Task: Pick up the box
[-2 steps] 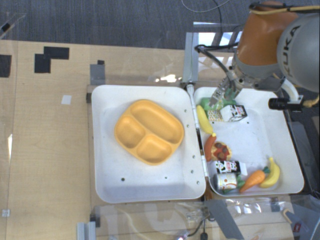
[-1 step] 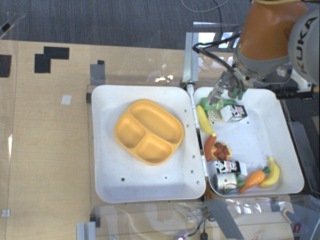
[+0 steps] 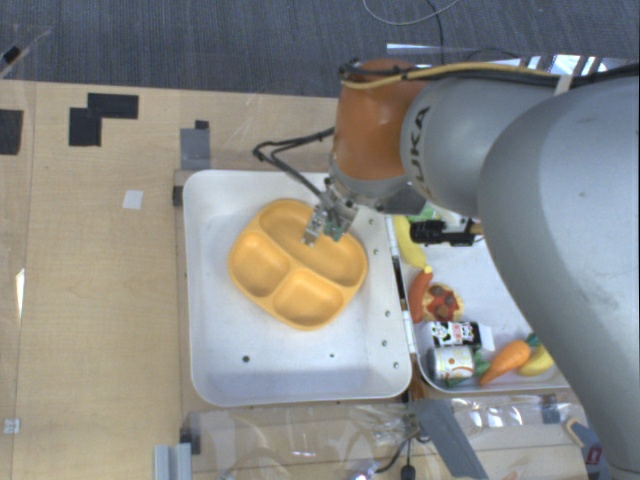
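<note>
Lying seemingly well apart: box [image 3: 455,334], jaws.

Reaches in from the right — grey arm [image 3: 540,178], orange band [image 3: 372,123] above the wrist, gripper [image 3: 327,226] pointing down, low.

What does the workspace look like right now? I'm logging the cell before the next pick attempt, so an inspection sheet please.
Surface: wooden bench with two white bins; left bin, right bin partly hidden by the arm.
Job's things: small black-and-white box in the right bin, not held.
Clutter: yellow divided plate in the left bin; carrot, banana, red item and can in the right bin.
Grippers: claw above the plate's upper compartment; finger state cannot be told.
Cables: black cable looping at the wrist; thin wire on the floor.
Surroundings: grey carpet; black markers on the bench.
</note>
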Action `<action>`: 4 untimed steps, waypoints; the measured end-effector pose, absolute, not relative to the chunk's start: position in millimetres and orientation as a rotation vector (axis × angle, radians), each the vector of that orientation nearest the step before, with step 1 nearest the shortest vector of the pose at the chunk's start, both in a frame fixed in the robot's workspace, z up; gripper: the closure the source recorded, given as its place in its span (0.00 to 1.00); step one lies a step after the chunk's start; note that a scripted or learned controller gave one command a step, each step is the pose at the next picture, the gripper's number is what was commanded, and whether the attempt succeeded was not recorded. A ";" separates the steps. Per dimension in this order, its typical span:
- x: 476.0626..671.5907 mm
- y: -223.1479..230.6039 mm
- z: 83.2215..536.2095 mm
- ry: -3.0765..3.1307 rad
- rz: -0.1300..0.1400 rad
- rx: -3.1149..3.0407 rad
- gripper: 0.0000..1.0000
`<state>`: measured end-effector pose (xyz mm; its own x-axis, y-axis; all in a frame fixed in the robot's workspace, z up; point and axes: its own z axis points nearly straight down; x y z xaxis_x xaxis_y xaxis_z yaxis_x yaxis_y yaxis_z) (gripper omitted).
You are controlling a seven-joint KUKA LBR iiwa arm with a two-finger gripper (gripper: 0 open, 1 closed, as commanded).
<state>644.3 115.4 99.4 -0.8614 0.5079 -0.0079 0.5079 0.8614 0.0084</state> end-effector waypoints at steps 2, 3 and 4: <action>648.4 205.9 190.8 3.032 0.007 0.805 1.00; 627.5 88.9 281.5 3.067 0.006 0.619 1.00; 638.7 125.6 98.5 3.060 0.009 0.663 1.00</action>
<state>638.7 125.6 98.5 -0.9103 0.4139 -0.0092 0.4138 0.9103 0.0077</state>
